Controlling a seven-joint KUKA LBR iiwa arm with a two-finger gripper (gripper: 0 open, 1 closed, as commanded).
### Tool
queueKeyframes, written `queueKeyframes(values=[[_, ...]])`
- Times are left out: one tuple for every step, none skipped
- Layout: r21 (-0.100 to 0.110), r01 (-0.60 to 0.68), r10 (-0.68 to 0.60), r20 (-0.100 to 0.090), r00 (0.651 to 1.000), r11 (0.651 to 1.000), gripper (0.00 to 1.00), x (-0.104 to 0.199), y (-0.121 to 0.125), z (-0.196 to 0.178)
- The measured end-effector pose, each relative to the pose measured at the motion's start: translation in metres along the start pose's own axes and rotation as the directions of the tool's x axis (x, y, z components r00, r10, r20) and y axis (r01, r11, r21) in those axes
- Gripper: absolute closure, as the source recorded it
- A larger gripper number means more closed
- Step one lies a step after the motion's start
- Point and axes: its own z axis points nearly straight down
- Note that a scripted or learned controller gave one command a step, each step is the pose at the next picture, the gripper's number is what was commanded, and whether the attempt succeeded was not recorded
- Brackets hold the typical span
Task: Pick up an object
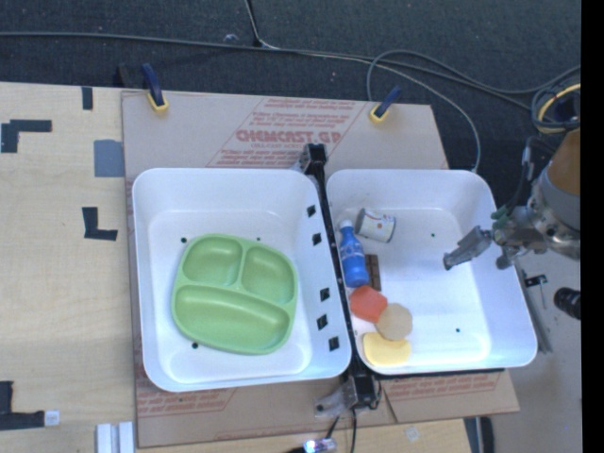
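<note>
Nearest the camera, along the lower edge of the frame, sit the front rims of the two white bins, with a dark clip [349, 394] at the foot of the divider between them. In the lower left corner of the right bin [472, 343] lies a yellow piece [386, 350], touching a tan round piece [394, 322] just above it, and an orange-red piece [368, 304] sits beside those against the divider. Above the orange-red piece a blue bottle [353, 256] lies roughly lengthwise along the divider, its white cap end pointing up the frame, and just to its upper right rests a small white cup-like object [376, 225] on its side. The left bin [151, 347] holds a green divided plate [234, 293], lying flat in its middle. At the right of the frame the arm reaches in over the right bin's right rim, its orange band [566, 163] showing at the frame's edge. The gripper [466, 249] points leftward and slightly down the frame above the bin's bare right half, well apart from the cluster of objects by the divider; nothing is seen between its fingers, and how far they are spread cannot be told. Farther back, both bins rest on a brown cardboard sheet [283, 130] held by two yellow-and-blue clamps [154, 91] at its far edge, and black cables [283, 45] run across the dark floor at the top of the frame.
</note>
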Motion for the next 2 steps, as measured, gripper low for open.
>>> queueKeyframes(values=[[-0.012, 0.004, -0.004, 0.003, 1.000, 1.000, 0.00, 0.001, 0.003, -0.007], [-0.008, 0.004, -0.004, 0.002, 1.000, 1.000, 0.00, 0.001, 0.004, 0.037]])
